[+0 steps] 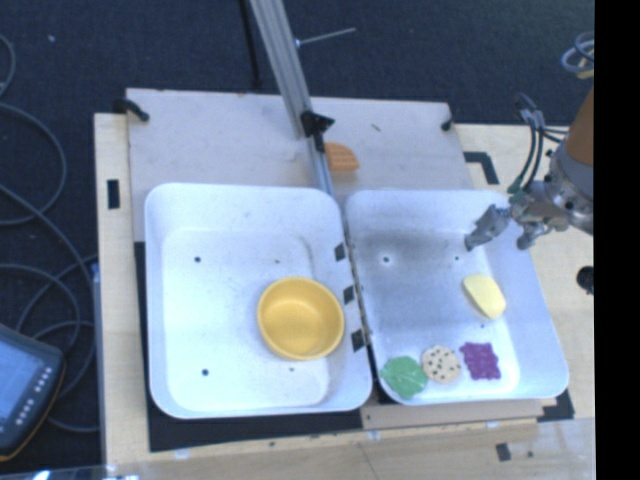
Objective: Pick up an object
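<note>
In the right bin [420, 268], a pale yellow block [484, 295] lies near the right wall. A green round piece [404, 376], a speckled cookie [440, 364] and a purple piece [480, 360] sit in a row along the front edge. A yellow bowl [300, 318] stands upright in the left bin [200, 268]. My gripper [502, 237] hangs over the right bin's upper right part, just above and behind the yellow block. It is open, with nothing between its fingers.
An orange object [341, 158] lies on the board behind the bins, beside a slanted metal rail [285, 58]. The divider between the two bins carries small black clips. Cables lie on the dark floor to the left.
</note>
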Robot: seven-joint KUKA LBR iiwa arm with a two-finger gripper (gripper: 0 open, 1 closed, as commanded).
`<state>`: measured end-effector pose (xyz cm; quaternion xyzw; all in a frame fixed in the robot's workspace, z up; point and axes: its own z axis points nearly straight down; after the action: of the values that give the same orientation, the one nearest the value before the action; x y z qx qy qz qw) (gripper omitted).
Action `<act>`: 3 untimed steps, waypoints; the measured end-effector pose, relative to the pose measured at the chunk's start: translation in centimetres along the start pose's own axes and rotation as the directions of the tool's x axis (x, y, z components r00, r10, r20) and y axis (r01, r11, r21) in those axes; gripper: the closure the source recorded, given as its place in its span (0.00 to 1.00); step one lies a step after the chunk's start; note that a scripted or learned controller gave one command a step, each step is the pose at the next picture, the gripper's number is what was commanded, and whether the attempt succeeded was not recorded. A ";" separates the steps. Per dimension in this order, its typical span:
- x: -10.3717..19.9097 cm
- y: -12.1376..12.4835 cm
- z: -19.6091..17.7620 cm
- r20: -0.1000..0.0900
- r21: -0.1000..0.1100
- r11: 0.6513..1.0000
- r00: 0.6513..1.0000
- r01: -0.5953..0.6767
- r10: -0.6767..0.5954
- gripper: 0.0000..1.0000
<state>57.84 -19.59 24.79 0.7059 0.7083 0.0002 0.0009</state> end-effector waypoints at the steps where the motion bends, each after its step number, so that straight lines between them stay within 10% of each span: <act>1: 0.0 0.0 0.0 0.000 0.000 1.000 1.000 0.000 0.000 0.00; 3: -1.1 -0.1 11.3 0.000 0.006 1.000 1.000 -0.004 0.004 0.00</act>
<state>57.76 -20.67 13.48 0.7075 0.7068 -0.0020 -0.0011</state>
